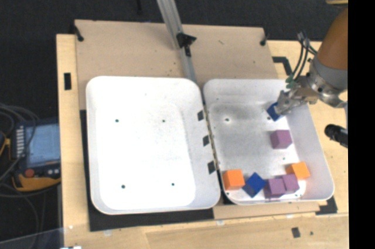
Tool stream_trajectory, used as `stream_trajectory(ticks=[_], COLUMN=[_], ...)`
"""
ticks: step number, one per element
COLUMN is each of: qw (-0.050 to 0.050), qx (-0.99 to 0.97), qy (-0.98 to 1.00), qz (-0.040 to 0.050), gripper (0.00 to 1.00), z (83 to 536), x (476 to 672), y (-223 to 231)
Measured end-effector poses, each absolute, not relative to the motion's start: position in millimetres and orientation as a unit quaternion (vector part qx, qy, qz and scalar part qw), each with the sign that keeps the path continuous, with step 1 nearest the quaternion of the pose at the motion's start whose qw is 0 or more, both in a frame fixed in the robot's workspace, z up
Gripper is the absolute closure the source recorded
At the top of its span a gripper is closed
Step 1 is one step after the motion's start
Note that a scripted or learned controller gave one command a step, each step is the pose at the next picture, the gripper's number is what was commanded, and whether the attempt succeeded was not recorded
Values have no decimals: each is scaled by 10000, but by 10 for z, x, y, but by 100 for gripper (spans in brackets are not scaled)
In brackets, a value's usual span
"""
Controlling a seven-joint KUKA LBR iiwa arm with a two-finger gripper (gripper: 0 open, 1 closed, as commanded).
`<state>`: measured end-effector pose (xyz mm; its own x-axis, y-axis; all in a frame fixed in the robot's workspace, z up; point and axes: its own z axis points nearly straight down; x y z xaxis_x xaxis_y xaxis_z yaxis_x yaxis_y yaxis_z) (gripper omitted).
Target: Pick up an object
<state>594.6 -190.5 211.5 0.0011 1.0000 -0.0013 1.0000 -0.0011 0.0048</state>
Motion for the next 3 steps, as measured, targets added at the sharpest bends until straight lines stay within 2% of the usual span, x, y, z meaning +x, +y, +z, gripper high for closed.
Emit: stream_trajectory(ticks=[1,2,3], qw=[2,8,7], qx=[7048,7041,7045], qy=[7094,7101,7097], qz=[5,16,17], gripper=[100,100,100], z=[2067,2156,2308], x=[6024,6223,6291], y=[-1414,-832,-338])
